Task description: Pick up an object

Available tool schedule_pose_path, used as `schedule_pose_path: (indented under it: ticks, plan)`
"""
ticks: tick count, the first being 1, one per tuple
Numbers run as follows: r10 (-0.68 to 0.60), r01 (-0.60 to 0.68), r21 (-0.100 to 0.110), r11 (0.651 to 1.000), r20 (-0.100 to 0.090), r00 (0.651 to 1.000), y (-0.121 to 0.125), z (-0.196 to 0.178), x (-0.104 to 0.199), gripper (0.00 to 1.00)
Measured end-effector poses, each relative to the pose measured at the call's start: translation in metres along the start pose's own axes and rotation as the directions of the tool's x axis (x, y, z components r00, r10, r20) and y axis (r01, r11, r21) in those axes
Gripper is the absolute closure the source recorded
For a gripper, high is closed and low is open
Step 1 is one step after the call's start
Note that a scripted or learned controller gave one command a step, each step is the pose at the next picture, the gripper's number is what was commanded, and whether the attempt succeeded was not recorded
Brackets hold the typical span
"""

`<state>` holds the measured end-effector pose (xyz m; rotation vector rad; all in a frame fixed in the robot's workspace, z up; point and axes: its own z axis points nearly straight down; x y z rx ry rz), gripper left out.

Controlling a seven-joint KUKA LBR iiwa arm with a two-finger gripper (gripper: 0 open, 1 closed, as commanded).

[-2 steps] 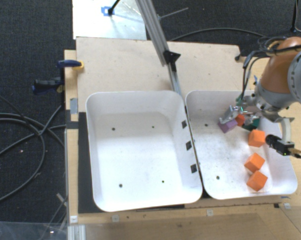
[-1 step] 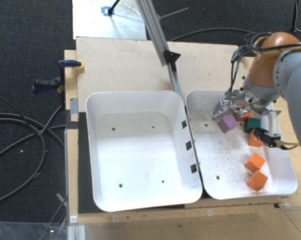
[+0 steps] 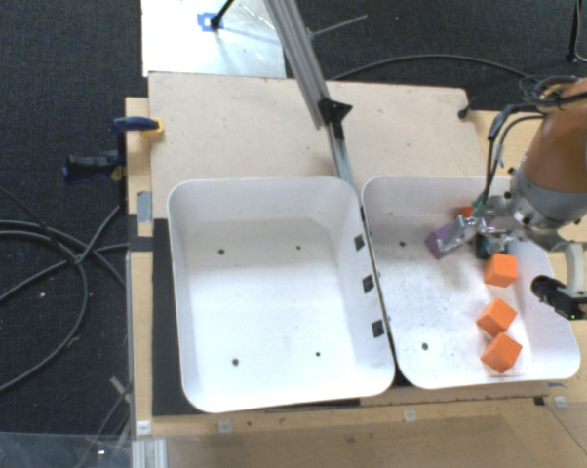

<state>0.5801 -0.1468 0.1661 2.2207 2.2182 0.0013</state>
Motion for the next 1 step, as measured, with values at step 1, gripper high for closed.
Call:
schedule_pose_path:
  ticks: [1]
  plan:
    - [-0.006, 0.006, 0.0, 1.0, -0.002, 1.0, 0.0488, 0.0552, -0.0235, 0.0]
